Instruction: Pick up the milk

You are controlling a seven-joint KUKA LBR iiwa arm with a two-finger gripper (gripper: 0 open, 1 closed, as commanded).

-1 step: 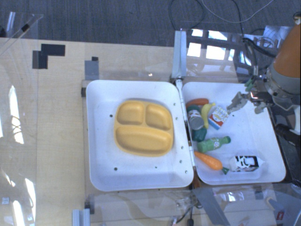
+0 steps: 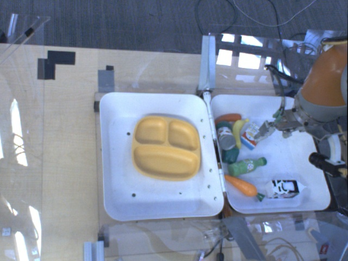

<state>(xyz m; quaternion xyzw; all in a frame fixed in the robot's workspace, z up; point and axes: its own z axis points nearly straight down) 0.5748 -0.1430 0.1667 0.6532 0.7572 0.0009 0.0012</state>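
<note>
A: Milk carton (image 2: 285,188) where?

B: Lower right of the frame, inside the right bin (image 2: 307,159). Lying on its side near the bin's bottom edge, white with black patches. Just right of the carrot (image 2: 242,186), with a small gap between them.

A: And the gripper (image 2: 267,129)?

B: Higher up, in the upper middle of the same bin, well apart from the milk carton. Hanging just beside a small white box (image 2: 249,139) with red and blue print. Contact with that box impossible to judge from above.

A: Open or closed?

B: Cannot tell; too small and blurred at the tip. Nothing seen held.

A: Arm (image 2: 326,86)?

B: Reaching in from the right edge of the frame, orange band at upper right, grey wrist below it.

A: Anything else in the right bin?

B: Crowded along its left wall. From top to bottom: a red item (image 2: 228,117), a banana (image 2: 238,132), a can (image 2: 225,140), a dark green thing (image 2: 231,155), a green bottle (image 2: 247,166) lying flat, then the carrot.

A: Left bin (image 2: 109,162)?

B: Centre of the frame, on the pale wooden surface (image 2: 54,145). Holding a yellow tray (image 2: 166,148) with three compartments, two small above one long.
</note>
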